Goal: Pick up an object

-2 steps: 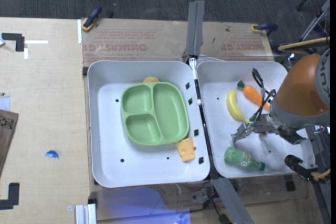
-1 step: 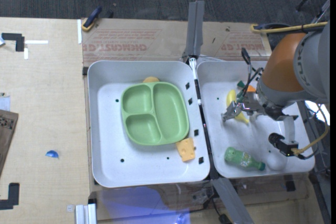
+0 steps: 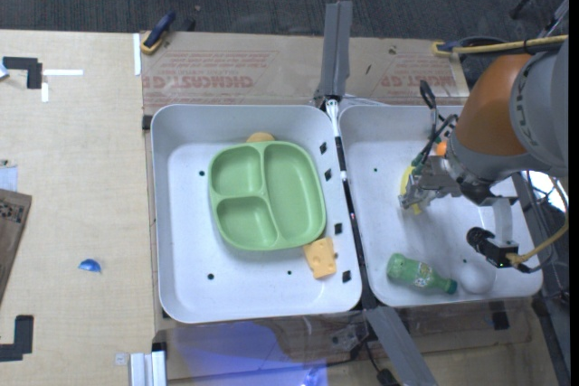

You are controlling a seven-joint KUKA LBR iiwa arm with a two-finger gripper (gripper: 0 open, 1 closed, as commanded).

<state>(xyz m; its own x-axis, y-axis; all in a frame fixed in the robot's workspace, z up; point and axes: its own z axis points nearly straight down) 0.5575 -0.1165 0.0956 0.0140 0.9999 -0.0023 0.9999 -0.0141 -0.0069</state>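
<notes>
The grey arm reaches in from the right, its end effector pointing down.

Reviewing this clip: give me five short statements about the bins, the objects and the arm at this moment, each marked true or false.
1. The green divided plate lies in the left bin. True.
2. The green bottle stands upright in the right bin. False: it lies on its side.
3. The yellow cheese-like piece sits on the plate. False: it lies beside the plate's lower edge.
4. The gripper is over the right bin. True.
5. The gripper holds the bottle. False: the bottle lies apart, nearer the bin's front.
</notes>
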